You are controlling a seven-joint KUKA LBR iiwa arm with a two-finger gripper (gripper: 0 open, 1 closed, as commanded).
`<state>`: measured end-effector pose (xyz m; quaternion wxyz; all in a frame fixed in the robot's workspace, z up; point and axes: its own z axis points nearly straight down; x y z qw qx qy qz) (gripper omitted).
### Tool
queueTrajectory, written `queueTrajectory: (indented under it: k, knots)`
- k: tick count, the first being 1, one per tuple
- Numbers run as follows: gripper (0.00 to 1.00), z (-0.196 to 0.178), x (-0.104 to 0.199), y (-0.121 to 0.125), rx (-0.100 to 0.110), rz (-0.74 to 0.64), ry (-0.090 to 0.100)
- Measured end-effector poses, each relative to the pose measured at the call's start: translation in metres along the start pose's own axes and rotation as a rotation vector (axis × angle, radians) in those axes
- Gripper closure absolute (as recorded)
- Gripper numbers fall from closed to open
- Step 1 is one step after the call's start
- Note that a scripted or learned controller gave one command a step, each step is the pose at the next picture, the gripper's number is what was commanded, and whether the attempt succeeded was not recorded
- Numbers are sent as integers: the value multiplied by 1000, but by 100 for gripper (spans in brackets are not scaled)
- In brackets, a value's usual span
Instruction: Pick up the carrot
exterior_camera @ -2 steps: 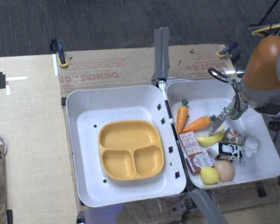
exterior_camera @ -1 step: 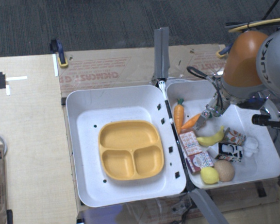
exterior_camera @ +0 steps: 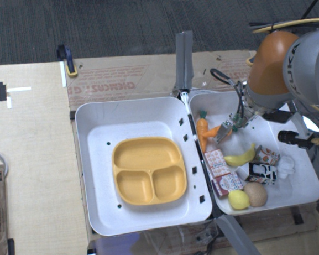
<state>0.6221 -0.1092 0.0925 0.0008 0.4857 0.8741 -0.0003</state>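
Carrot [exterior_camera: 203,131] lies against the right bin's [exterior_camera: 315,194] left wall, green top pointing far. Your end effector [exterior_camera: 226,130] sits just beside it, right side, likely lined up for a grasp; open or closed, cannot tell here.

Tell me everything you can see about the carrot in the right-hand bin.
The carrot is orange with a small green top pointing toward the bin's far wall. It lies in the right bin, against its left wall, running roughly along that wall. It looks smooth, like a plastic toy. A second orange piece angles off toward the gripper, whose tip sits right at it; whether they touch is unclear. A pink-and-white carton lies just below it.
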Motion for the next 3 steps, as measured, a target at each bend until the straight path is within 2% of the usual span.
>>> queueTrajectory:
  k: [1, 2, 3]
  knots:
    - [0, 0, -27, 26, 4, -124, 3]
    - [100, -10, -28, 27, -1, -124, -4]
    - [100, -105, 19, 32, 0, 144, 0]
